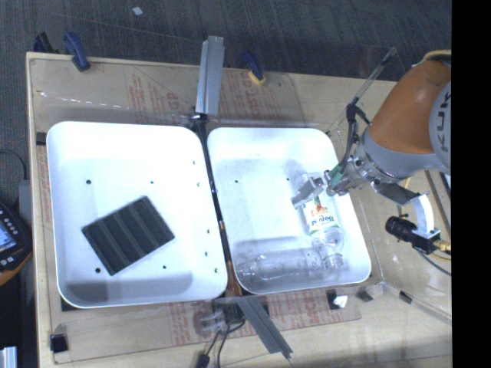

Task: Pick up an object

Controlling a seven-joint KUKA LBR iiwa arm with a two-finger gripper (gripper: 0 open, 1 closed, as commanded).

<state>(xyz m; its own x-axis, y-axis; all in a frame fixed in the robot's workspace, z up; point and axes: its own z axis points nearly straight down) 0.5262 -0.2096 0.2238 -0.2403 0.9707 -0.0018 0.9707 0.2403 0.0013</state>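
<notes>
Now fingers [305, 191] low inside right bin [253, 140], just above labelled bottle [324, 222]; too small and blurred to tell whether open or closed, nothing visibly held between them. Labelled bottle lies near bin's right wall, cap end toward front. Clear plastic bottle [280, 264] lies on its side along front wall, touching or just beside first bottle. Grey arm with orange band [410, 102] reaches in from right. Left bin [69, 140] holds dark ribbed slab [127, 234], lying flat and skewed. Both bins side by side on tabletop [115, 83].
</notes>
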